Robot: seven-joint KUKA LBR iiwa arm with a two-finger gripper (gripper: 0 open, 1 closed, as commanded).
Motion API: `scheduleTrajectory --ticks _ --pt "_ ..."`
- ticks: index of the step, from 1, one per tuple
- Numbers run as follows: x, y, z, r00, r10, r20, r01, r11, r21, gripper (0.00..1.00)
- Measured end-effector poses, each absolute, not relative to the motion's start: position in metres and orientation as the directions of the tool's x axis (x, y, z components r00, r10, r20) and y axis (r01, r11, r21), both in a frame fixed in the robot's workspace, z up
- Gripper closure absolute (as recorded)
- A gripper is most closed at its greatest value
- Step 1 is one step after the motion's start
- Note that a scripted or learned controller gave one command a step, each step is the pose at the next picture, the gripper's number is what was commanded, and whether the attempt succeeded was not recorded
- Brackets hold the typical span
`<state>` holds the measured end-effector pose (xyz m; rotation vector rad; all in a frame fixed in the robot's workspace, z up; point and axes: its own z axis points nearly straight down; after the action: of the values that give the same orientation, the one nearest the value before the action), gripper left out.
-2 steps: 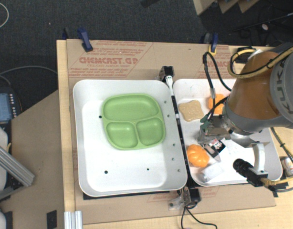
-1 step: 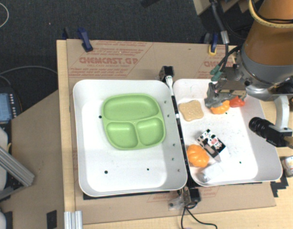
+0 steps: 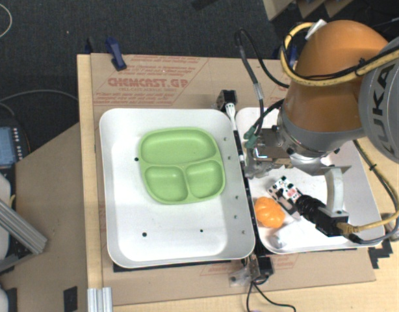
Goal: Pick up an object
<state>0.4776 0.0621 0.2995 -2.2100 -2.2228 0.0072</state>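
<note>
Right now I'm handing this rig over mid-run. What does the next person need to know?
Gripper: low over the left side of the right bin, close to the wall it shares with the left bin. The wrist hides its state, and nothing is seen held.
Things: the orange ball and the small white-and-black item lie in the right bin, just in front of the arm. The green divided plate lies flat in the left bin.
Done: nothing appears lifted.
Left: grasp one object and lift it. The orange ball looks nearest.
</note>
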Motion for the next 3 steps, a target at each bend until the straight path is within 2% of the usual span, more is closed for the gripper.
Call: scheduleTrajectory --ticks 1,2,3 --pt "0.479 0.139 0.317 -0.010 1.000 0.003 1.000 0.010 0.003 1.00" --pt "0.480 0.123 0.545 -0.001 1.000 0.006 1.000 0.001 0.021 1.00" --pt "0.479 0.077 0.535 0.005 1.000 -0.001 1.000 -0.005 -0.002 1.00"
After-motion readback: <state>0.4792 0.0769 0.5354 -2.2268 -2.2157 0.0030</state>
